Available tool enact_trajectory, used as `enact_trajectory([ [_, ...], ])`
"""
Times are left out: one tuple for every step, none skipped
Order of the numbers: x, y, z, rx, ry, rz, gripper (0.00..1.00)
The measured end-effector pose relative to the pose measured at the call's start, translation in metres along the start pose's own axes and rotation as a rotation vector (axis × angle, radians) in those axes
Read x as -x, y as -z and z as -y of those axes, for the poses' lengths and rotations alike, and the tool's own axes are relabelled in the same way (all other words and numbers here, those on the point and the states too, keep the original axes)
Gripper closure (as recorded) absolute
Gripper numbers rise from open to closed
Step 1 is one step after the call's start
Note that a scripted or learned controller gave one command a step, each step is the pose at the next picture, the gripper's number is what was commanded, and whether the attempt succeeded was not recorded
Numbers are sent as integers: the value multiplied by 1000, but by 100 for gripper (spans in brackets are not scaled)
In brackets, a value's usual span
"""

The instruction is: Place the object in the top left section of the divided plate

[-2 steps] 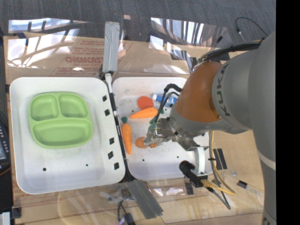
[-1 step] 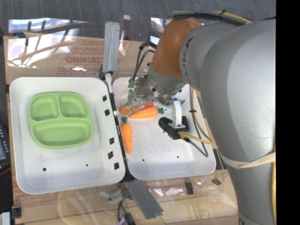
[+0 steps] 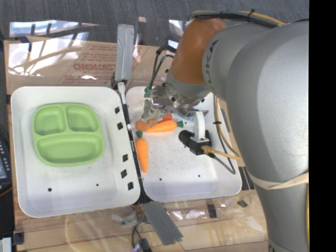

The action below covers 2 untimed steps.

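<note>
Nearest me in the right bin [image 3: 220, 180], one carrot [image 3: 142, 155] lies lengthwise along the divider, and a second carrot [image 3: 160, 127] lies crosswise just beyond it, directly under my gripper [image 3: 153, 109]. I cannot tell whether the gripper has closed on it. The green divided plate [image 3: 67, 134] sits in the left bin [image 3: 31, 193], well apart across the divider, its top left section free.
</note>
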<state>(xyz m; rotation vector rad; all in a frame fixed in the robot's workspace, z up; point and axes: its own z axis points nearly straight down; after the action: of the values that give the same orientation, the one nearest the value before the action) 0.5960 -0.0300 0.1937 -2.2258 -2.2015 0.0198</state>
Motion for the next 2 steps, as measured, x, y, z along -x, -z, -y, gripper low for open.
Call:
enact_trajectory([
  [-66, -5, -49, 9, -48, -1, 100],
  [-23, -5, -13, 7, 120, 0, 100],
])
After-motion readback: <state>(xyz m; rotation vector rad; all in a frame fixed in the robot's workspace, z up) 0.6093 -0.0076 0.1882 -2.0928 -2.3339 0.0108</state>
